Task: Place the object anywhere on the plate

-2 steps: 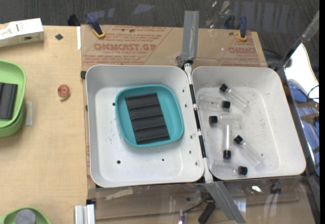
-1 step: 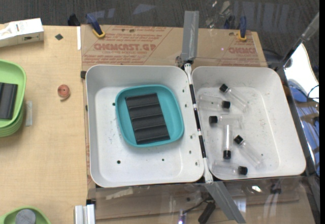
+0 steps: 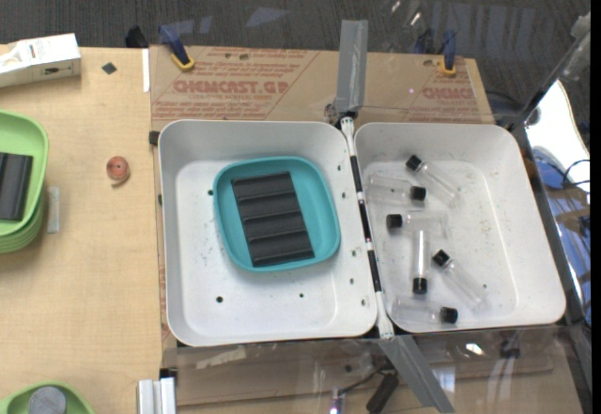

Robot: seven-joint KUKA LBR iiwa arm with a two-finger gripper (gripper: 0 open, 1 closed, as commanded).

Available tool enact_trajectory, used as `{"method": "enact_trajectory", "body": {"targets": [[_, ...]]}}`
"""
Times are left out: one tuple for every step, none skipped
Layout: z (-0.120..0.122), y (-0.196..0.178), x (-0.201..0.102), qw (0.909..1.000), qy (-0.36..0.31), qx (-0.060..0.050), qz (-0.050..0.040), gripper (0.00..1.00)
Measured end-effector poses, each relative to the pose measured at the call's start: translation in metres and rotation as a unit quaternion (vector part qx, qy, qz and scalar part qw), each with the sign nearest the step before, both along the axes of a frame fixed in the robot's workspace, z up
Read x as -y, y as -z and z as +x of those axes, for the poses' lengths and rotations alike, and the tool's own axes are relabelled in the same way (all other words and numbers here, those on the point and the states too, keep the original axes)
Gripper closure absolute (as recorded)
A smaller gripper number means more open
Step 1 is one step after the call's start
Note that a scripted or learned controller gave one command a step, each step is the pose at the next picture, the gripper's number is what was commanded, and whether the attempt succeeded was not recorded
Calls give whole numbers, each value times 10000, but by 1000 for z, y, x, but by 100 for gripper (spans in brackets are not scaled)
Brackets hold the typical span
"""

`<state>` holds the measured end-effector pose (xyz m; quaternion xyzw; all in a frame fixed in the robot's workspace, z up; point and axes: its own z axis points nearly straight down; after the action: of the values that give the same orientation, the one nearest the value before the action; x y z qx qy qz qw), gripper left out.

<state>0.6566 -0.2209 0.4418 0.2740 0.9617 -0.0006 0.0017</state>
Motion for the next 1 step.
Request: {"method": "enact_trajectory", "body": {"targets": [[-7,0,0,10000,92,-8,7,0]]}}
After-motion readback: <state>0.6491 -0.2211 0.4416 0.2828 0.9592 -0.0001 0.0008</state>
